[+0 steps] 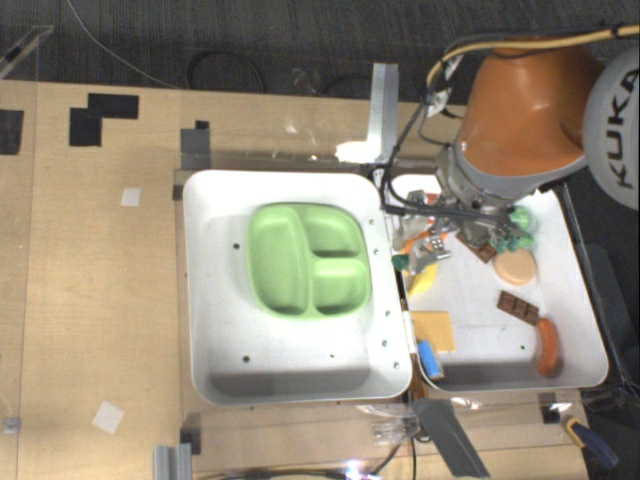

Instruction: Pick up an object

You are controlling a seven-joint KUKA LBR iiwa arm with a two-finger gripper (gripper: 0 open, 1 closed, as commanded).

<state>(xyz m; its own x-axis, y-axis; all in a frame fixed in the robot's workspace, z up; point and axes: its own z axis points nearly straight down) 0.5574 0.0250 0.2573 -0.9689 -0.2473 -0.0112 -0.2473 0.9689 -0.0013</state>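
My arm's orange band (520, 108) hangs over the back of the right bin (580, 298). The gripper (436, 236) sits low at that bin's back left corner, over a cluster of small items, and the wrist hides most of it. Under and beside it lie a yellow piece (422, 279), a small green bit (400, 262) and a brown piece (486, 252). I see nothing clearly held.
The right bin also holds a tan round cookie (516, 266), a green leafy item (519, 226), a chocolate bar (518, 306), a sausage (547, 348), a yellow square slice (433, 330) and a blue item (430, 360). A green divided plate (305, 258) lies in the left bin (215, 348).
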